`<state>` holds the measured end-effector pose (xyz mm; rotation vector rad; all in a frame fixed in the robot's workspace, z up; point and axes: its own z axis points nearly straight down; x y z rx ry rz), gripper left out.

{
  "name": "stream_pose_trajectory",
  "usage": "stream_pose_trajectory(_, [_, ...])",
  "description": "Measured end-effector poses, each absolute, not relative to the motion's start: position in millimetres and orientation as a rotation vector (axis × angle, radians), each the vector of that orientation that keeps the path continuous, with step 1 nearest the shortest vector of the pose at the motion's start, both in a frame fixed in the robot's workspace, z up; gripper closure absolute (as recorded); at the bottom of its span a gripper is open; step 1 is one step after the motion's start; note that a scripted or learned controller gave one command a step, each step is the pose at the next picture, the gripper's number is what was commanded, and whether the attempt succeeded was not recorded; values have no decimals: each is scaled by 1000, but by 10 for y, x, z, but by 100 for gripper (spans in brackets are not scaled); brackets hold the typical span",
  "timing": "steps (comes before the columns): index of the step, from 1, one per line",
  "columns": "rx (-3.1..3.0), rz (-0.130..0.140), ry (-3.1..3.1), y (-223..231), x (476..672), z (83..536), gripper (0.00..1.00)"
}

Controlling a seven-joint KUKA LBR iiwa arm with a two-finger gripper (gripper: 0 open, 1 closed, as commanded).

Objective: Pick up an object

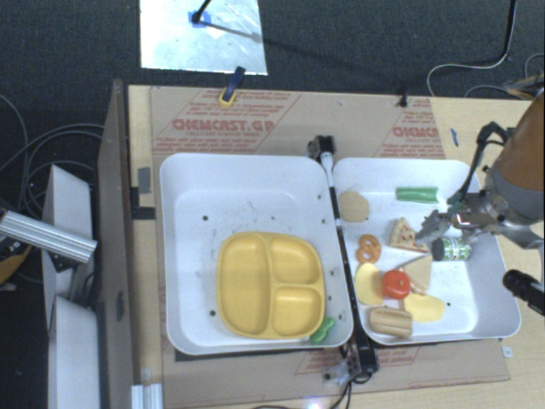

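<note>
The right bin point(490, 305) holds several toy foods. A green pod point(416, 195) lies at its back. A round tan cookie point(353, 205), a pretzel point(369, 247) and a pizza wedge point(403, 233) sit near its left wall. Toward the front are a red tomato point(395, 283), yellow pieces point(369, 285), a pale wedge point(417, 271) and a bread roll point(390, 320). My gripper point(436, 233) hangs low over the bin's middle, just right of the pizza wedge. A small green-and-white can-like thing point(456, 250) lies right beside it.
The left bin point(196, 186) holds a yellow divided plate point(271, 284) and a small green piece point(322, 329) at its front right corner. A dark divider point(339, 228) separates the bins. The grey arm point(519, 177) enters over the right bin's right edge.
</note>
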<state>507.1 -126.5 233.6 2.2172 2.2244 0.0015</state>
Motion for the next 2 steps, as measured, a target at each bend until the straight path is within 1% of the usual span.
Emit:
stream_pose_trajectory(1, [2214,0,2229,-1281,5678,1081,0])
stream_pose_trajectory(2, [2222,-1,2218,-1843,5711,834,0])
